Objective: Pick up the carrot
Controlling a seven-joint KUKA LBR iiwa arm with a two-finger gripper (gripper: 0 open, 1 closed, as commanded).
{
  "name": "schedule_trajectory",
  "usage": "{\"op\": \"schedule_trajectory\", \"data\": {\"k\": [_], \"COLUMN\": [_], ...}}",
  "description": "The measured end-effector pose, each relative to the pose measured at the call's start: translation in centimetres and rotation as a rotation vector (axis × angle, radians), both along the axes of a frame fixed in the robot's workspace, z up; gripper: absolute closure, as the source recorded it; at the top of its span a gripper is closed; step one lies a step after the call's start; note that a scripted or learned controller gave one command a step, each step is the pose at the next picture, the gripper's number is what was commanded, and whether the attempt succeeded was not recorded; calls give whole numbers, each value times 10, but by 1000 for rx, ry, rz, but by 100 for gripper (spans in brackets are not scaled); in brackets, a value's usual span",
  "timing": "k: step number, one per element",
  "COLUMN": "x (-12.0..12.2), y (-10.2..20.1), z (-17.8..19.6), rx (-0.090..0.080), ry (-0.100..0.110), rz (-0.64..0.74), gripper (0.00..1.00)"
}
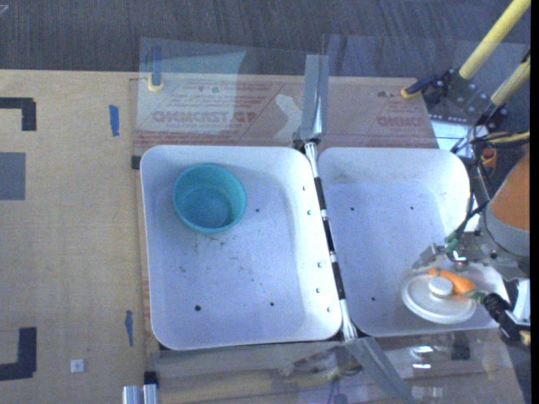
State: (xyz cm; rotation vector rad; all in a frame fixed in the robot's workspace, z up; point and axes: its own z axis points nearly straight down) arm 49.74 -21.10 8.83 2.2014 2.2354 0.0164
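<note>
Fingers (452, 257) hang low over the near right corner, and I cannot tell whether they are spread or closed. Leftward, the left bin (152, 225) holds a teal bowl (209, 197), well apart from me and no hazard. The right bin (387, 217) offers bare floor on its left side, my best room for approach. The carrot (461, 284) lies on a white disc (436, 303), close to the bin's right wall. I could nudge the disc and roll the carrot off, or strike that wall.
</note>
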Motion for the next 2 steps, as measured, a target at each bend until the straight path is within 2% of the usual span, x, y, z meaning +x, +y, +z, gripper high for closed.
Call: {"op": "schedule_trajectory", "data": {"k": [1, 2], "x": [0, -17], "y": [-3, 48], "z": [10, 63], "rx": [-4, -5], "ry": [-2, 9], "rz": [-5, -7], "gripper": [100, 100]}}
